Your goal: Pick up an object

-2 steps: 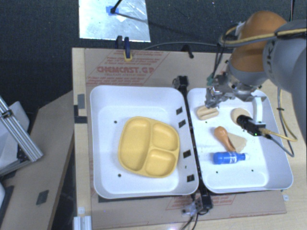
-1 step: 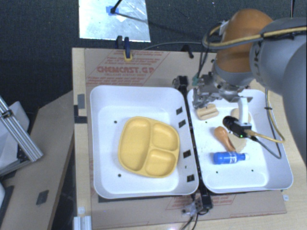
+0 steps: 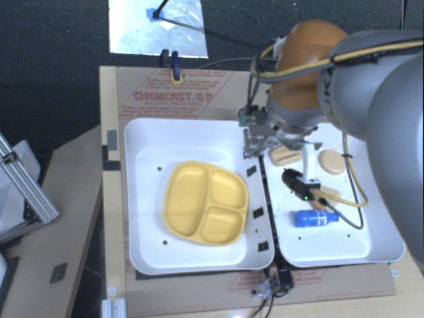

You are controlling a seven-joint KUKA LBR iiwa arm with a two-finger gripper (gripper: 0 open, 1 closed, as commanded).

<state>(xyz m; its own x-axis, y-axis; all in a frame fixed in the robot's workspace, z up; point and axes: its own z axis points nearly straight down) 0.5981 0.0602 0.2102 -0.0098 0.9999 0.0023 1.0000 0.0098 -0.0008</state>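
Arm (image 3: 377, 78) reaching from the right, jaws low by the far end of the seam between two white bins, apart or together impossible to tell, yellow divided plate (image 3: 205, 203) in left bin (image 3: 142, 177), tan block (image 3: 286, 156), pale disc (image 3: 332, 161), blue cylinder (image 3: 316, 218) in right bin (image 3: 331, 244).

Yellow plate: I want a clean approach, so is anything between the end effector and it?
Nothing visible. The end effector hangs at the right wall of the left bin; only bare floor separates it from the yellow plate.
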